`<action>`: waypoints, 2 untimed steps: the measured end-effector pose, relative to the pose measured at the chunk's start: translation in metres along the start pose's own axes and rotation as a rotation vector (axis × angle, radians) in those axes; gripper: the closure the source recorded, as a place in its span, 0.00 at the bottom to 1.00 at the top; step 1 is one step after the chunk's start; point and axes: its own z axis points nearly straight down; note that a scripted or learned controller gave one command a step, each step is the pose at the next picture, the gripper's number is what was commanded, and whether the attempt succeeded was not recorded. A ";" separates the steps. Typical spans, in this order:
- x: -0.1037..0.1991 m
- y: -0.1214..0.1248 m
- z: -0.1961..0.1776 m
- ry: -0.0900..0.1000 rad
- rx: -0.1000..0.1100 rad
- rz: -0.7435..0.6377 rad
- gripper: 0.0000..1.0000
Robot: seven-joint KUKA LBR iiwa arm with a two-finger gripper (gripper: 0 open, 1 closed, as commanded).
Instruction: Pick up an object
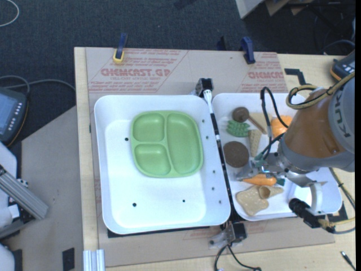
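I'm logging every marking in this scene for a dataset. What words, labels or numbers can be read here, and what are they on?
"CHEMCAST GP" in red, on the brown board behind the left bin; a smaller red line beneath it is too blurred to read.
"CHEMCAS...", the same red print, cut short, on the board behind the right bin.
"KU", white letters on the arm, cut off at the picture's edge.

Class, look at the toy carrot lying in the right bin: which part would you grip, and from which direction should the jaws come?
Grip the carrot across its thicker middle, coming straight down from above. It lies flat and runs roughly left to right in the right bin, so its narrow width suits a pinch. Probably set the jaws across its length, taking care with the brown disc and the tan bread-like piece close by.
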 end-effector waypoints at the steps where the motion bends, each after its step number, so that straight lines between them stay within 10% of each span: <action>1: -0.001 0.003 -0.015 -0.003 -0.010 0.001 1.00; 2: -0.010 0.003 -0.074 -0.007 -0.005 0.000 1.00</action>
